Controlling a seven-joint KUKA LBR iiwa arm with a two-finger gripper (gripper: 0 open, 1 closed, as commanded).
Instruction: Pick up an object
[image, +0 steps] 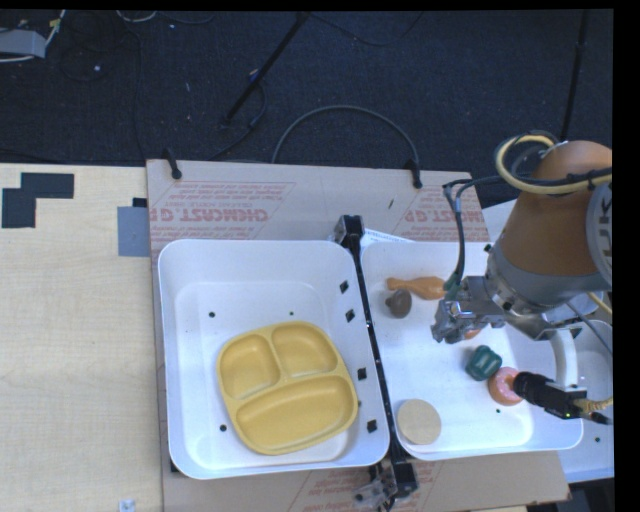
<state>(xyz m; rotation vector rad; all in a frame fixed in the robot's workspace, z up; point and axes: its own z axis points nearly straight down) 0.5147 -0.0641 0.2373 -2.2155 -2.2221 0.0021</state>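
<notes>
Camera view: claw (452, 326) over right bin (440, 445)

1. A yellow three-compartment tray (288, 387) lies flat in the left bin (190, 300), turned askew.
2. An orange carrot-shaped piece (420, 287) lies near the far wall of the right bin (440, 440), with a small brown lump (399, 303) just beside it.
3. A teal block (483, 361) rests close to a pink-orange ring (503, 388).
4. A tan round disc (419, 421) lies flat near the front edge.
</notes>
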